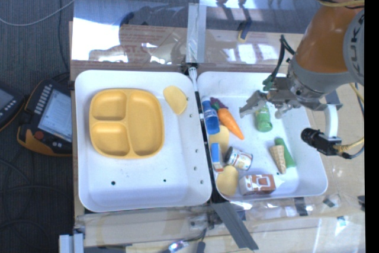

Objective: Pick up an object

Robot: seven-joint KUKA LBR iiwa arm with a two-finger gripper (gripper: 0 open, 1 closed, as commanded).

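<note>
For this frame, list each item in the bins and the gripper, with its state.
gripper: fingers spread, over the green bottle, holding nothing visible
green bottle: lying in the right bin, just below the fingers
carrot: lying flat, diagonal
blue tube: lying along the right bin's left wall
can: tipped on its side
brown box: lying flat
yellow divided plate: flat, right way up, in the left bin

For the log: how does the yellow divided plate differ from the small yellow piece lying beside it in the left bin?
The yellow divided plate is far larger than the small yellow piece. The plate has three compartments with raised rims; the piece looks plain, oval and undivided. The plate sits mid-bin, while the piece lies nearer the wall shared with the right bin. Both are yellow and rest in the left bin, apart from each other.
</note>
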